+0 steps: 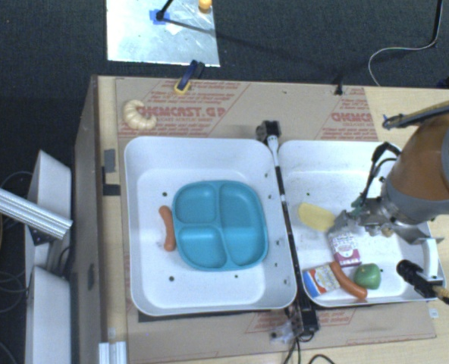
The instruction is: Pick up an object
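Carton (346,247), small and pink-labelled, lies near the right bin's (315,154) front edge, beside a hotdog (348,280) and a green fruit (368,276). It looks light and crushable; I'd pinch its flat sides. My gripper (359,220) hovers just above it, state I cannot tell.

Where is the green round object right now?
In the camera view, the green round object lies in the right white bin, near its front right corner, beside the orange sausage and just below the small pink-and-white carton.
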